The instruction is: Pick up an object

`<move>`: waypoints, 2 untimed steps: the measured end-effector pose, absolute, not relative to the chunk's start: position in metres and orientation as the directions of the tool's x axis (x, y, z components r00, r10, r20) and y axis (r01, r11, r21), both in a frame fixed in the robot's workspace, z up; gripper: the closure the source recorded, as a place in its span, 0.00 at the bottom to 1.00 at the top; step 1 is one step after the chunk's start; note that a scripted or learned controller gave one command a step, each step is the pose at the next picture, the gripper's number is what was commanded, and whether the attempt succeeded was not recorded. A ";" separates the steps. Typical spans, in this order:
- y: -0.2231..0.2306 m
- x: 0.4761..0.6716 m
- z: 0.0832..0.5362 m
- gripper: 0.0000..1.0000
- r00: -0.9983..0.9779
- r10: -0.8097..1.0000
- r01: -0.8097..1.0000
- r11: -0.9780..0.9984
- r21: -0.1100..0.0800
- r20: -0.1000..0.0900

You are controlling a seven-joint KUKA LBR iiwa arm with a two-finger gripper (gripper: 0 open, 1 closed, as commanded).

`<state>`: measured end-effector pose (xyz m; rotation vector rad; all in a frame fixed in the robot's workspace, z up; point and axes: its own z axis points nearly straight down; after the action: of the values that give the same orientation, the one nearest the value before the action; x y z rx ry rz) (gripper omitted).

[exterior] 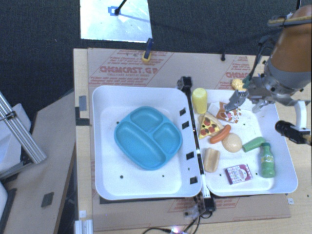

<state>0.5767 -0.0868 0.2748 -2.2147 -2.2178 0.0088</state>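
Note:
The right bin (285, 179) holds several toy foods: a yellow bottle (199, 100), a pizza slice (210, 126), an orange sausage (220, 133), a beige round bun (232, 142), a tan bread roll (211, 159), a green piece (253, 144), a green bottle (266, 161) and a maroon box (238, 174). A red-and-white packet (229, 114) lies near the bin's back. My gripper (233, 103) hangs at the back of this bin, just over the packet and to the right of the yellow bottle. Nothing is visibly held.
The left bin (105, 111) holds a blue compartment tray (147, 136). A black divider (191, 130) runs between the two bins. A small yellow piece (237, 84) sits beyond the right bin's back rim. The arm's bulk (292, 57) looms over the right bin's back right corner.

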 end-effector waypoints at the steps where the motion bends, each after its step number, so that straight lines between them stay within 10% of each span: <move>1: -0.087 0.579 0.280 0.00 -0.003 1.000 1.000 0.003 0.002 0.000; 2: -0.080 0.580 0.220 0.00 -0.001 1.000 1.000 0.001 -0.004 0.001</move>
<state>0.5803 -0.0803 0.2197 -2.2176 -2.2205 0.0036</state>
